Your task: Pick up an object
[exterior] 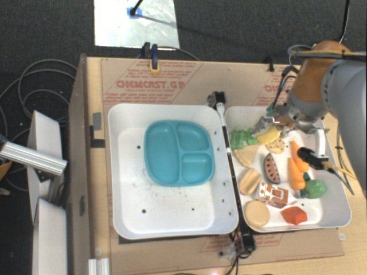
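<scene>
Jaws (274,121) low over right bin (338,211), touching yellow toy food (268,135); open or clenched, cannot tell.

**Toy food crowds the right white bin**

Around the dark watermelon slice (271,168): an orange plastic carrot (296,168) to its right, a green leafy vegetable (243,137) up-left, a tan bread roll (249,181) down-left, and a red piece (294,215) below.

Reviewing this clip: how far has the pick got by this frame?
Done: the grey arm has reached over the right white bin, with its gripper low at the bin's far end beside a yellow toy piece. In hand: nothing visibly lifted; the view doesn't settle any grip. Left: grasping and raising an object. The toy foods, such as the orange carrot, lie in the bin; the teal divided plate sits in the left bin.
</scene>
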